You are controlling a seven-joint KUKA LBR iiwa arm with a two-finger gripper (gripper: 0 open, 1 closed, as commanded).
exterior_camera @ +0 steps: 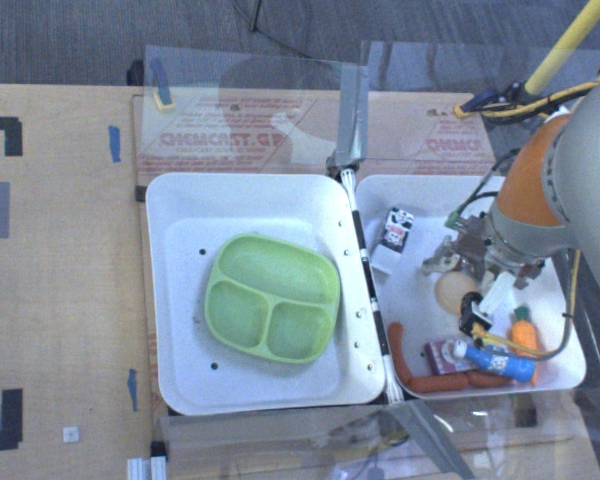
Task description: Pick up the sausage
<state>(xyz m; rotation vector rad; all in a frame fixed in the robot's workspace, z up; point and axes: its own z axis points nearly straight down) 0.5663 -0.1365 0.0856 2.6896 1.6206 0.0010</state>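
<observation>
The sausage (430, 382) is a long reddish-brown piece that curves along the front left corner of the right bin (420, 190). It lies flat, with its right end tucked under a blue tube (495, 360). My gripper (478, 288) hangs over the middle of the right bin, up and to the right of the sausage and apart from it. It is just above a round beige piece (452, 292), and nothing is visibly held.
The left bin (170, 268) holds a green divided plate (272, 296). In the right bin lie a small black-and-white carton (397, 230), an orange carrot (523, 335) and a small red-and-white packet (442, 354). A yellow pole (570, 36) and cables sit at the back right.
</observation>
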